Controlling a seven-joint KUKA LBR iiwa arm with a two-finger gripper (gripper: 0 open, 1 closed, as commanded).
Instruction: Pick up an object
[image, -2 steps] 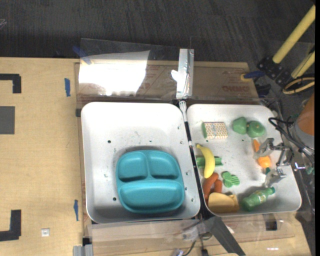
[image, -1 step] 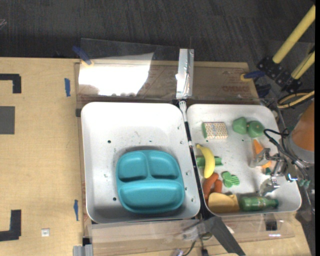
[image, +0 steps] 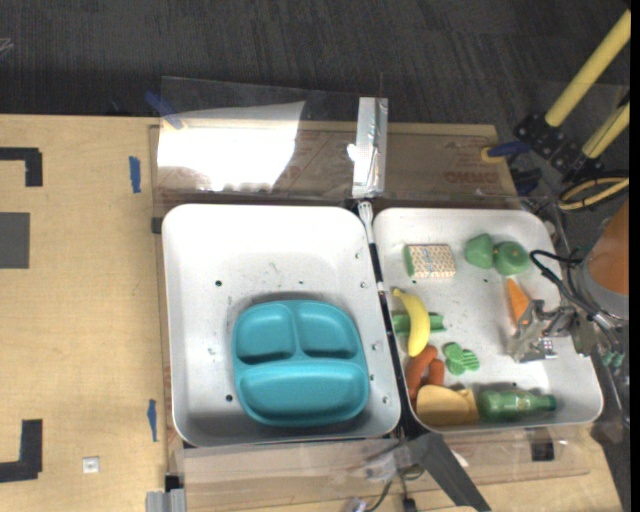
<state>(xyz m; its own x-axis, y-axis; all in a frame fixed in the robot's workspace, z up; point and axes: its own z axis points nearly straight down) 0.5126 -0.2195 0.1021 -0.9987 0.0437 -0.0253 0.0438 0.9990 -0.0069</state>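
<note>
You've got the arm coming in from the right edge, mid-height in the frame, orange band just visible at the edge, wrist reaching left so the gripper (image: 533, 338) sits low over the right side of the right bin (image: 580, 405). Its metal fingers (image: 524, 345) point down and left; can't tell from this angle whether they're spread or closed, too cluttered and blurry there. Nothing visibly between them. An orange carrot (image: 516, 298) lies just above-left of the fingertips, close, contact unclear. Rest of the right bin: green bottle (image: 515, 403) along the bottom edge, below the gripper and apart from it; a yellow wedge (image: 445, 403) left of the bottle; a small green piece (image: 459, 357) mid-bin; a banana (image: 414, 319) by the left wall; a reddish sausage-shaped item (image: 423, 371) below it; a checkered block (image: 431, 260) upper left; two green round items (image: 497, 254) upper right. Left bin (image: 200, 240) holds a teal divided plate (image: 298, 361), lower middle. Both bins sit on a wooden bench (image: 70, 320) with blue tape marks; dark floor across the top of the frame, yellow bars upper right.
</note>
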